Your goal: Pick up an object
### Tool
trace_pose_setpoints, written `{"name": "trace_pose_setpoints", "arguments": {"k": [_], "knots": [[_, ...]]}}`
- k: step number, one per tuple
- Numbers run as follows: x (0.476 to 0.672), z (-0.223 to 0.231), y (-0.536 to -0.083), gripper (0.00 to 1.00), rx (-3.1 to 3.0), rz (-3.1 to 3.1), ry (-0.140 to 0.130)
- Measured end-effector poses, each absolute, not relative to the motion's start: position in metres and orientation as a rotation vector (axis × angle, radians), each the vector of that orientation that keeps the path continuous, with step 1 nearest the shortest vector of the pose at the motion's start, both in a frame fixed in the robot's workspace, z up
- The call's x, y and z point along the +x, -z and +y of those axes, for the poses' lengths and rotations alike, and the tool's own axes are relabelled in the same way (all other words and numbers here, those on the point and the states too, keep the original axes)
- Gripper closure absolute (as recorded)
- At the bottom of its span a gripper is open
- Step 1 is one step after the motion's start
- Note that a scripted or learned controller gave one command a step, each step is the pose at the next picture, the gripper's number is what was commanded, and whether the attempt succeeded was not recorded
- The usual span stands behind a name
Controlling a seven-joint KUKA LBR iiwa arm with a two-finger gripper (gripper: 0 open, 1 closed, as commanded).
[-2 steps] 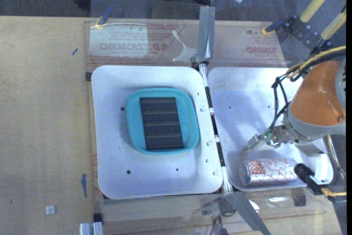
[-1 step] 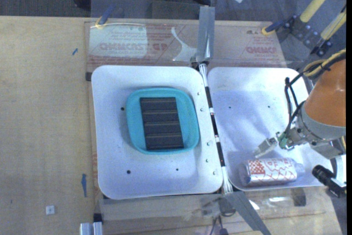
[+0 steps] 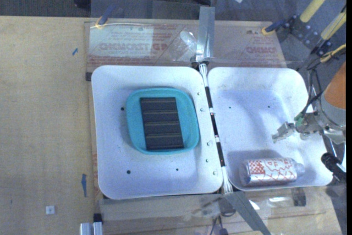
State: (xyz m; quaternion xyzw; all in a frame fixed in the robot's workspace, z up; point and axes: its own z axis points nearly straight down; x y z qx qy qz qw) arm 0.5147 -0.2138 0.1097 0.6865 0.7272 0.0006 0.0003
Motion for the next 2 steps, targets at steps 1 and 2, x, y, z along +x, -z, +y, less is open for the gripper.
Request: {"name": "trace_pose_setpoints", "arguments": {"k": [1,2], "knots": [[0.48,-0.059,-0.184,0.0,2.034,2.395,0.001],[0.482,-0.096,-0.088,0.0,1.953,2.451,-0.008]]}}
